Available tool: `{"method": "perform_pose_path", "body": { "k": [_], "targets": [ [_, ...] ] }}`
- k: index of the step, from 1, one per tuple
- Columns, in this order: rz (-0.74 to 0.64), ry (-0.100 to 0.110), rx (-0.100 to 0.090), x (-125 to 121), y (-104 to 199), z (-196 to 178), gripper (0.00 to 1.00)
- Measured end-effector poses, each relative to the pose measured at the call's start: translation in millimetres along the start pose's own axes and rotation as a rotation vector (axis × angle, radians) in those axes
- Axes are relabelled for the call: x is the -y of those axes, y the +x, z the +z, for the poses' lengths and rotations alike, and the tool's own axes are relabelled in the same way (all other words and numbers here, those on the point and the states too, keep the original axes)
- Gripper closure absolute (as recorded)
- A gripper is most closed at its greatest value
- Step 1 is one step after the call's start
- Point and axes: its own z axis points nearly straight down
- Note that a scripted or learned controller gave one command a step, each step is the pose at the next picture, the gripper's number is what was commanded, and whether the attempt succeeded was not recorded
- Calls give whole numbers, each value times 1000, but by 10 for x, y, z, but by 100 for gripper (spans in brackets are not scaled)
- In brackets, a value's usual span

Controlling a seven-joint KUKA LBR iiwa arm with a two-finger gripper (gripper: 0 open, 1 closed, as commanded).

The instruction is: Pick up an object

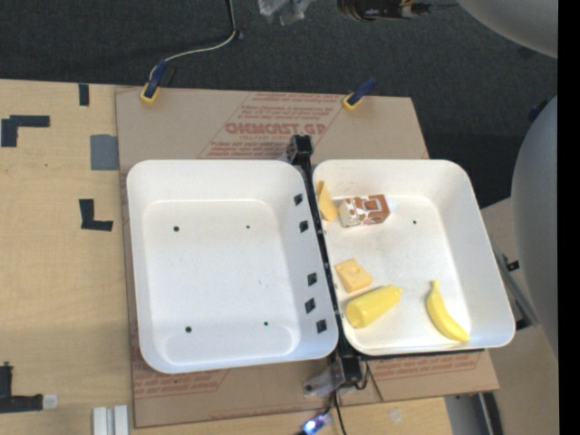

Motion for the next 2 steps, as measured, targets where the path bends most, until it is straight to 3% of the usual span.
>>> {"method": "perform_pose_path", "body": {
  "k": [1, 2],
  "targets": [
    [-3, 35, 8, 348, 531, 2003, 100],
    [-2, 3, -1, -5, 635, 670, 100]
  ]
}}
